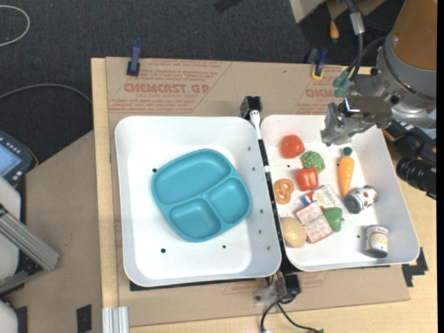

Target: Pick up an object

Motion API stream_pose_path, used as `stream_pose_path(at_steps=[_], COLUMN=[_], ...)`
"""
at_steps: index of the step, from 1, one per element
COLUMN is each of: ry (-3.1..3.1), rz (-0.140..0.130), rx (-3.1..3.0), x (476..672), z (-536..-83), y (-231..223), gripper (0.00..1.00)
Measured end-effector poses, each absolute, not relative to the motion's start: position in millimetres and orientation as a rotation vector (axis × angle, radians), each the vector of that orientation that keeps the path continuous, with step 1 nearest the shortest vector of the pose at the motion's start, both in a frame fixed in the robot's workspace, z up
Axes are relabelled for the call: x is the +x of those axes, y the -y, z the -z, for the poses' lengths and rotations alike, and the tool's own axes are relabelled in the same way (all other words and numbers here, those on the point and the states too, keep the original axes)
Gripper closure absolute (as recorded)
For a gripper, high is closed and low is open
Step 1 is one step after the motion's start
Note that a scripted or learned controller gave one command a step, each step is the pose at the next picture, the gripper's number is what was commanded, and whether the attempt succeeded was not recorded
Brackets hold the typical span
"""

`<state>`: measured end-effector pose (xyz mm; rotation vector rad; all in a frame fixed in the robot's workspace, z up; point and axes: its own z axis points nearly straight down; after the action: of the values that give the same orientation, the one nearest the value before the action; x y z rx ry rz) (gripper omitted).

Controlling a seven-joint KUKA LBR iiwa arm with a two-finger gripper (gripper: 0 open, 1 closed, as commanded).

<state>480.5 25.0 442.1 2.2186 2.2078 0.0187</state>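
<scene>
My grey arm reaching in from the right, orange band above the wrist, my pincer (338, 134) pointing downward, nothing visibly gripped.

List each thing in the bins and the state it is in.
Blue tray: upright, in left bin, nothing on it.
Tomato: resting in right bin.
Carrot: lying flat.
Small can: on its side.
Gripper: above right bin, holding nothing visible.

- Divided plate (200, 194): teal.
- Both bins (132, 186): white.
- Tomato (292, 146): red.
- Carrot (345, 174): orange, with green top.
- Broccoli (313, 161): green.
- Pretzel (283, 190): brown.
- Bench (173, 89) board: brown, red letters.
</scene>
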Motion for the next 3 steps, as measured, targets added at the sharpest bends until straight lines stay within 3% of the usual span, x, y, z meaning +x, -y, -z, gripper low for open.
stream_pose_path(at_steps=[1, 2, 3], ry=[-2.235, -2.227, -2.214], rz=[0.013, 0.009, -0.006], rx=[2.219, 2.223, 2.222], x=[477.8, 478.2, 537.3], z=[-327, -288, -309], y=[-104, -121, -98], gripper=[1.00, 1.00, 1.00])
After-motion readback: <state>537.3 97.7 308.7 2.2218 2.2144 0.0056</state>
